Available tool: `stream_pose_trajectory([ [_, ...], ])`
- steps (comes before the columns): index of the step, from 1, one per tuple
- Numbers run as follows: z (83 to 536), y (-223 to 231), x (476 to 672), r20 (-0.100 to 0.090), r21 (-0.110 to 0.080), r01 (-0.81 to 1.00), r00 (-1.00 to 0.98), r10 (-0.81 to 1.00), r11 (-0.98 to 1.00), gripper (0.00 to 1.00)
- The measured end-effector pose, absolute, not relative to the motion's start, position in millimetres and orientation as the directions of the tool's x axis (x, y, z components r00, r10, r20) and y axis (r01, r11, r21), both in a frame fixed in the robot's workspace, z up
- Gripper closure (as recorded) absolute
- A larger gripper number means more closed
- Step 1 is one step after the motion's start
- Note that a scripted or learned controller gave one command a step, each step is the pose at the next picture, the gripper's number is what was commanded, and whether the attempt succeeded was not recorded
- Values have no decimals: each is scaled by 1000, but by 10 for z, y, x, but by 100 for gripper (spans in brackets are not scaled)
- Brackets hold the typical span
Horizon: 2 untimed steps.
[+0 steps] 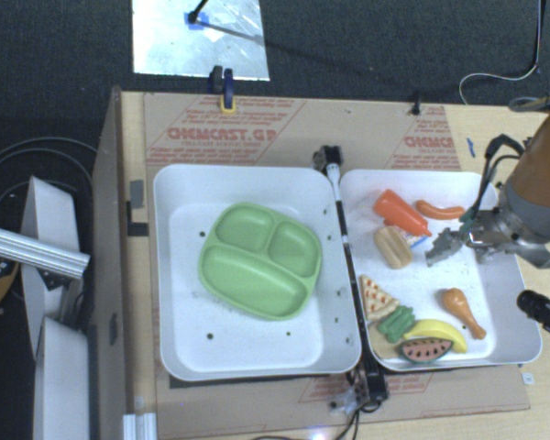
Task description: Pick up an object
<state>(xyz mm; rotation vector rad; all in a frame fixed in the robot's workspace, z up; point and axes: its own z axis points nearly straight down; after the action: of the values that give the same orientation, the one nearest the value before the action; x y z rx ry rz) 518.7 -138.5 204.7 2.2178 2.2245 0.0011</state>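
From the overhead camera, the worktop (284, 122) carries 2 white bins: the left bin (179, 337) holds a green divided plate (259, 260), and the right bin (518, 337) holds a toy carrot (400, 212), sausage (439, 212), bread roll (393, 247), pizza slice (376, 295), green beans (395, 323), banana (440, 332), watermelon slice (421, 349) and chicken drumstick (464, 310). The claw (443, 247) hangs over the right bin, just right of the bread roll and below the carrot and sausage; nothing shows between its fingers, and how far open they are I cannot tell.
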Motion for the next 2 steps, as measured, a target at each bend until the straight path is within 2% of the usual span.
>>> stream_pose_trajectory([
  [1, 804, -1950, 5064, -1, 1, 1000, 6, 1000, -6, 0],
  [2, 950, -1920, 5087, 0, 4, 1000, -2, 1000, 2, 100],
])
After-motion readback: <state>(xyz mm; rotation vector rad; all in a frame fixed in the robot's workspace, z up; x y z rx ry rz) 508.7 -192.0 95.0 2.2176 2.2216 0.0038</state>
